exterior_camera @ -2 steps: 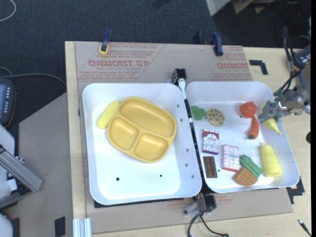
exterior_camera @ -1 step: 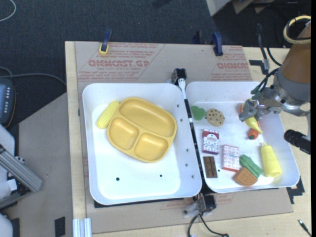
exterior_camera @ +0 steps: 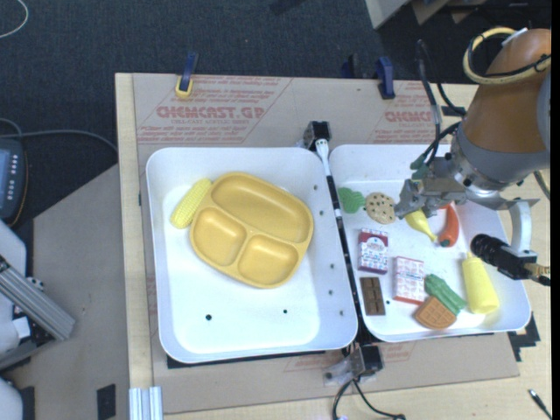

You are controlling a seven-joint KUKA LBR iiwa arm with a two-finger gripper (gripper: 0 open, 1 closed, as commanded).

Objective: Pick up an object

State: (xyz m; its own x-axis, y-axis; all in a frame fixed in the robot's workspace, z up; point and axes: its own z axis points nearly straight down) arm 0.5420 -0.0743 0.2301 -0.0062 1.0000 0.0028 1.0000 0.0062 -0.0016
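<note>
The end effector (exterior_camera: 426, 201) hangs low over the right bin (exterior_camera: 516, 318), just above a banana (exterior_camera: 423, 223) and a carrot (exterior_camera: 450, 225), likely lining up a grasp. I cannot tell how it is set, and nothing shows held. The left bin (exterior_camera: 166, 261) carries a yellow tray (exterior_camera: 252, 227) with corn (exterior_camera: 190, 203) beside it.

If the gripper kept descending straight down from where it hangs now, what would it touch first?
Most likely the yellow banana toy lying right under the gripper, with the orange carrot toy beside it. Depth is hard to judge from this slanted view, so the carrot could come first.
</note>
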